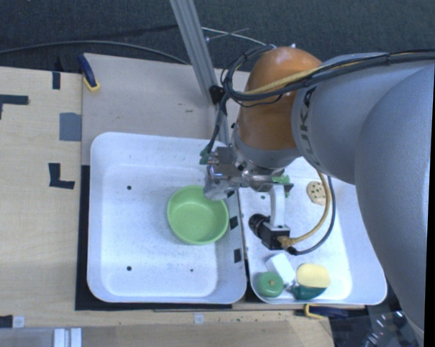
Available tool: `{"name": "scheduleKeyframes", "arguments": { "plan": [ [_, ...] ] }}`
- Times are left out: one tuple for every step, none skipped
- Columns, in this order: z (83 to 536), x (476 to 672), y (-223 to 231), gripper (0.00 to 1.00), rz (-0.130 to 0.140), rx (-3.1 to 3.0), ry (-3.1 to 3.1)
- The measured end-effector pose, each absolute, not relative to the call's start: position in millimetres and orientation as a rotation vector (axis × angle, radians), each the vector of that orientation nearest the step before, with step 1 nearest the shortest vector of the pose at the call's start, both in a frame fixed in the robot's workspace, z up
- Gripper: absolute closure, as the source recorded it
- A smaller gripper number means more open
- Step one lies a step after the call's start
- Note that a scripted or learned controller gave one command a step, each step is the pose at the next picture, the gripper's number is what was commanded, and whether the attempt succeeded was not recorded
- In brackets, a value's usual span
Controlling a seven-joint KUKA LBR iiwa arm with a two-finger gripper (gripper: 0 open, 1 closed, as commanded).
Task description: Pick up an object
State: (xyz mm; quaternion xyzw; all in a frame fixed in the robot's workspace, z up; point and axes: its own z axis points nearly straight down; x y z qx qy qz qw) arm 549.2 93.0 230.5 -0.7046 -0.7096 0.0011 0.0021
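A light green bowl [197,217] stands upright in the left white bin [127,273], near that bin's right wall. My gripper [218,185] hangs below the grey arm and its orange band [278,100], right at the bowl's upper right rim. Whether it touches the rim I cannot tell. Nothing shows as lifted by it. A black part of the tool [267,232] with a yellow cable hangs over the right bin [364,276].
At the right bin's front lie a small green round piece [271,284], a white piece [280,265], a yellow piece [314,274] and a teal piece [311,292]. A tan perforated disc [316,191] lies further back. The big grey arm covers much of that bin.
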Motion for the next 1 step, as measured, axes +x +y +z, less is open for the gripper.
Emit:
{"name": "scheduleKeyframes", "arguments": {
  "plan": [
    [230.6,550.4,89.5,0.0,0.003,-2.217,-2.223]
  ]
}}
